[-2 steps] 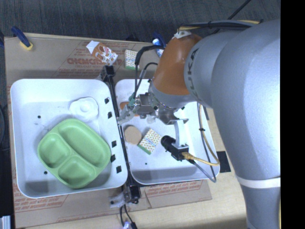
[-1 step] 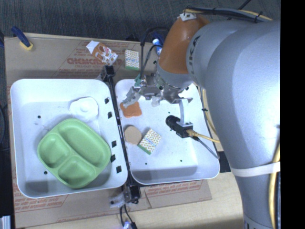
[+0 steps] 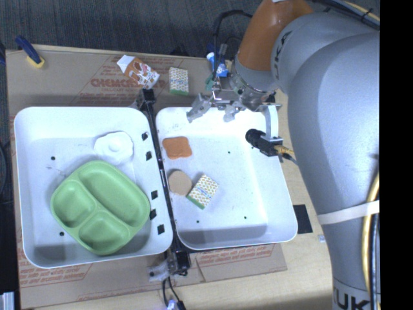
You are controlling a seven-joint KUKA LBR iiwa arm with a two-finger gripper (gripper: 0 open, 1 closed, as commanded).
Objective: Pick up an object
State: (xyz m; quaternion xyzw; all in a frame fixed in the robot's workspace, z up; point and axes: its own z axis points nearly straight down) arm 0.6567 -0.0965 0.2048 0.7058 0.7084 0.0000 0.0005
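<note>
Objects for picking lie in the right bin (image 3: 277,218): an orange-brown toast-like piece (image 3: 177,148) near its upper left corner, a round tan disc (image 3: 179,183) below that, and a small patterned packet (image 3: 203,191) with a green edge, just beside the disc on its right and touching or nearly touching it. All three rest flat on the white floor of the bin, toward its left side.

From the camera view, the grey arm (image 3: 329,108) with its orange band (image 3: 264,31) comes in from the right and bends over the far rim of the right bin. The claw (image 3: 213,110) hangs at that upper edge, its two pale fingers (image 3: 196,112) spread apart with nothing between them, well apart from the toast piece below. A black fitting (image 3: 261,141) juts from the wrist over the bin's right part.

The left bin (image 3: 26,173) holds a green divided plate (image 3: 100,205) tilted across its lower half, and a small white round item (image 3: 115,144) just above the plate, near it.

Behind the bins on the cardboard-covered tabletop (image 3: 97,76) lie a crumpled white-and-orange wrapper (image 3: 138,71) and a small greenish packet (image 3: 179,80), near each other. A blue-and-yellow tool (image 3: 29,51) sits at the far left corner.
</note>
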